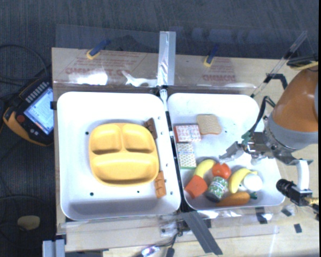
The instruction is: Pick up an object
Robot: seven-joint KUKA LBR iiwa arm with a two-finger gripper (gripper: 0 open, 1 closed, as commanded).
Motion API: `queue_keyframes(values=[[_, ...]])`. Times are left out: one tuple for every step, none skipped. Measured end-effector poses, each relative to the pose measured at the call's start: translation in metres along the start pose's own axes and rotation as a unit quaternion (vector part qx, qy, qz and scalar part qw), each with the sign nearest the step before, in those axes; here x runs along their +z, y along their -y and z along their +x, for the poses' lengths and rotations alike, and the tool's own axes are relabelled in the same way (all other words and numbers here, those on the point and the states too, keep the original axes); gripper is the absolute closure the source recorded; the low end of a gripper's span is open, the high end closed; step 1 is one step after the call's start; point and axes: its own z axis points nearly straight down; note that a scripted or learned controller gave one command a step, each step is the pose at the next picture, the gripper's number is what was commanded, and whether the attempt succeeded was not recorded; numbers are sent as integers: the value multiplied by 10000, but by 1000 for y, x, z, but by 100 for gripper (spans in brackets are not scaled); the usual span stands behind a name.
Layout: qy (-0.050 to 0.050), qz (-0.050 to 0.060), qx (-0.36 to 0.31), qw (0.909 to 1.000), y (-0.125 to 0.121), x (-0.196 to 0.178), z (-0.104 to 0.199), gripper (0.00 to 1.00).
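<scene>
Glossy plastic — yellow tray, white bins.

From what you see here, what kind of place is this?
Probably a robot lab bench for grasping trials: two white bins, toy food such as a banana, and a teach pendant on the carpet.

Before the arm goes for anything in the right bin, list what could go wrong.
1. The items are crowded: the banana, tomato, small can and carrot touch, so a grab may push neighbours or catch two.
2. They lie near the right bin front wall, which could block the gripper.
3. The flat cracker may be hard to grip.
</scene>
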Motion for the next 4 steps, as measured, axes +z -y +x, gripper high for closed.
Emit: queue_keyframes(values=[[-17, -67, 45, 10000, -8, 109, -59, 0], [-17, -47, -571, 9984, -55, 110, -59, 0], [-4, -65, -574, 9983, -56, 100, -59, 100], [-4, 0, -400, 9992, -109, 10, 62, 100]])
